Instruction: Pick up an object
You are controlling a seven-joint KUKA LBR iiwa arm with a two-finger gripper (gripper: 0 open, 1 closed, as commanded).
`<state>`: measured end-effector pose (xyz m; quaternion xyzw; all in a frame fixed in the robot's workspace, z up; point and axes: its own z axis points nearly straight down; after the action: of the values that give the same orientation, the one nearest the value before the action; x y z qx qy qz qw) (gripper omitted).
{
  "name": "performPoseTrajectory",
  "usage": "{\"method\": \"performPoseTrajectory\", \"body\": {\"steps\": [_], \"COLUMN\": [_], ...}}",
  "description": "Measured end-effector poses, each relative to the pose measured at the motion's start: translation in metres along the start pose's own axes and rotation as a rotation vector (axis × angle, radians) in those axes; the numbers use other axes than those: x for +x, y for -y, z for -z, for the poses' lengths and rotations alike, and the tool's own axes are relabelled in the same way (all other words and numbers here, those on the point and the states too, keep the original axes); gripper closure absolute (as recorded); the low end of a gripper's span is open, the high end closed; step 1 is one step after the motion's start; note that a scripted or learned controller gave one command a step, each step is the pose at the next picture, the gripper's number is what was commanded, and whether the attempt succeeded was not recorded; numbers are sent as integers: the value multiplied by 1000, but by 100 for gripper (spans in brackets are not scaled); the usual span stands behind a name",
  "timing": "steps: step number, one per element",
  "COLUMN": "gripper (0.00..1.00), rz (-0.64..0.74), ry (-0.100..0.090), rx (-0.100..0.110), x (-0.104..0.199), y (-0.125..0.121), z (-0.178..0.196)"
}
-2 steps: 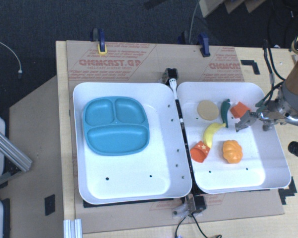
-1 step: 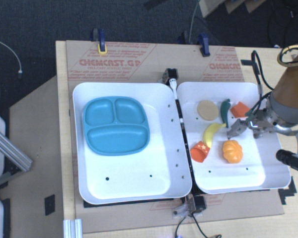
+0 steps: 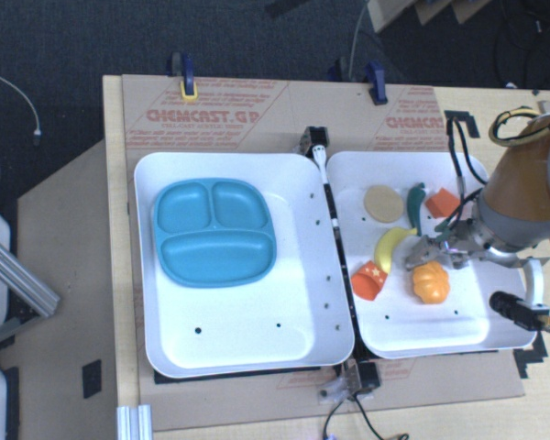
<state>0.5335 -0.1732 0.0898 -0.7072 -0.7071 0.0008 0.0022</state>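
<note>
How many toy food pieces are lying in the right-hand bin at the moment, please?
5: a tan disc at the back, a green piece beside it, an orange-red block further right, a yellow banana mid-bin, and a red piece nearest the left bin. The arm may hide others.

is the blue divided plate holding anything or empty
Empty: all three compartments of the blue plate show bare blue, in the left bin.
</note>
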Motion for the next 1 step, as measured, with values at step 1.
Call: {"method": "performPoseTrajectory", "body": {"steps": [1], "gripper": [100], "rz": [-1], "ry": [3], "rx": [-6], "x": [-1], "y": [-1], "z": [13]}}
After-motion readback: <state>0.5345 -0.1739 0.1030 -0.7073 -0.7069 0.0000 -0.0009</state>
